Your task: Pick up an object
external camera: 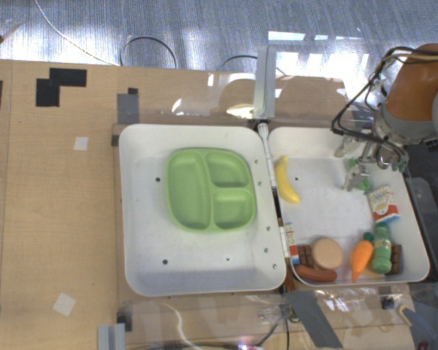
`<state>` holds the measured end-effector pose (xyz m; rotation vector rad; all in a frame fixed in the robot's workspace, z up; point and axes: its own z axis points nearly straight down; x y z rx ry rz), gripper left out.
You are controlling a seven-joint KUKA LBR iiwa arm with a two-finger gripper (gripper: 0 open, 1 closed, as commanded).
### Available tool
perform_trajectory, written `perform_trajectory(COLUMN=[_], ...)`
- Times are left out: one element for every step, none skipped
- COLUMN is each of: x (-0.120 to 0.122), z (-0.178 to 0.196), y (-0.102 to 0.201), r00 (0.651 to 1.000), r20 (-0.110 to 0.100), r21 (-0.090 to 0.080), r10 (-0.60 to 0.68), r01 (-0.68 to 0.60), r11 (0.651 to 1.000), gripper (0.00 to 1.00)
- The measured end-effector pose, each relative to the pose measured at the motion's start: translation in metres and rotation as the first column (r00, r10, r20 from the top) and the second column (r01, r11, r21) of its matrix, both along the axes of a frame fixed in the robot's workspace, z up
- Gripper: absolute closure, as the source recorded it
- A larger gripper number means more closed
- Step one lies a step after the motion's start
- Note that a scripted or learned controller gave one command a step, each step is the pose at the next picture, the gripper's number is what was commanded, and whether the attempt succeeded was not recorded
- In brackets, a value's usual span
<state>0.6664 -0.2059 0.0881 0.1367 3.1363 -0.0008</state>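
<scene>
Toys in the right bin (416,257) lie ungrasped, and I cannot tell the state of my gripper (359,175) above them.

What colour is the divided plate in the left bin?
Light green; the divided plate shows clearly in the camera view.

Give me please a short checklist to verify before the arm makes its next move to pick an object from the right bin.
1. Gripper is over the right bin: ok.
2. An object is between its fingers: cannot tell.
3. Nearest target, the small carton, lies free: ok.
4. Banana lies apart from the others, against the bin's left wall: ok.
5. Carrot and green bottle are apart: not ok, they touch.
6. Green plate stays in the left bin, outside the path: ok.
</scene>
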Motion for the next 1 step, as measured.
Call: perform_trajectory(x=[0.0054], z=[0.0162], y=[0.0007], r00=[1.000], r20=[0.022], r21=[-0.005], r10=[0.003], r01=[-0.003], r11=[1.000], gripper=[1.00])
